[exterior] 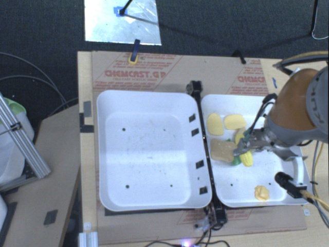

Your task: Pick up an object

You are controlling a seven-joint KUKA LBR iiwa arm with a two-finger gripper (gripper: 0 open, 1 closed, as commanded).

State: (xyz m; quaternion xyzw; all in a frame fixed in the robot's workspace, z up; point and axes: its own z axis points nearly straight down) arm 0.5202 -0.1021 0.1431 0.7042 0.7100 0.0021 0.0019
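Observation:
My gripper (242, 147) hangs low in the right bin (267, 202), with the arm (295, 107) reaching in from the right. It sits right at a tan flat piece (221, 151) and a yellow corn-like piece (247, 159) with a green end. Whether it touches either one is unclear. Two yellow pieces (216, 124) (235, 121) lie side by side toward the back of the bin. A small yellow lump (262, 192) rests near the front edge.
The left bin (149, 143) stands beside the right one, and a black clipped divider (203, 143) joins them. Both rest on a cardboard sheet (169, 68). A metal frame (20, 138) stands off the bench at the left.

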